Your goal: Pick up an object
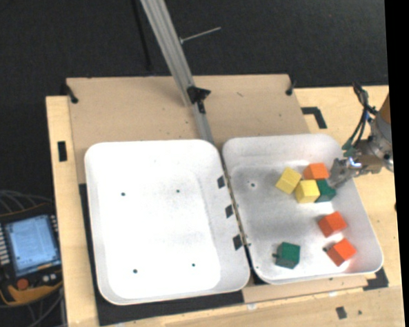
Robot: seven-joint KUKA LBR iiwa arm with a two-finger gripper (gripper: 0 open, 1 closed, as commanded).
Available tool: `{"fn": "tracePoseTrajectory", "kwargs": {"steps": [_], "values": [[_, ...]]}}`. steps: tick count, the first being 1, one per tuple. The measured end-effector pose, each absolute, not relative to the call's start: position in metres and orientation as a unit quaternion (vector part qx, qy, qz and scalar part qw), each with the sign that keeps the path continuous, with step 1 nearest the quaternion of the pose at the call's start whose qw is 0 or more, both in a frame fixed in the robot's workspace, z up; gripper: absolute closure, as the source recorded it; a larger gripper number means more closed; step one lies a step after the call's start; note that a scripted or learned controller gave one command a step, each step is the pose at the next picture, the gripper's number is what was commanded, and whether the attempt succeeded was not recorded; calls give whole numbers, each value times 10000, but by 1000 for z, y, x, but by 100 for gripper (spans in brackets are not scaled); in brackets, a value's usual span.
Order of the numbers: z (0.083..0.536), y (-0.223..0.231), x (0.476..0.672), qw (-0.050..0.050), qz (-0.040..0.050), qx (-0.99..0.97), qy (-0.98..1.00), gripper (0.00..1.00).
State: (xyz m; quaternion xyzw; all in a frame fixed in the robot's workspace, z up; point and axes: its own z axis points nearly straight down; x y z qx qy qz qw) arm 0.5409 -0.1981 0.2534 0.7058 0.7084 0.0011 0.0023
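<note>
The right bin holds several small blocks. A cluster sits in its upper right: two yellow blocks, an orange block and a dark green block. My gripper reaches in from the right edge and sits low beside that cluster, just right of the orange and green blocks. Nothing is seen held in it. Lower in the bin lie two orange-red blocks and another green block.
The left bin lies beside the right one, with a row of clips along their shared edge. A slanted metal pole rises behind the bins. A teach pendant lies off the bench at the left.
</note>
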Motion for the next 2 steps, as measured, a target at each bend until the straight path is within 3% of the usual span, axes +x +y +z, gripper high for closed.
{"fn": "tracePoseTrajectory", "kwargs": {"steps": [2], "values": [[259,-108,564,10,8,7048,7094,100]]}}
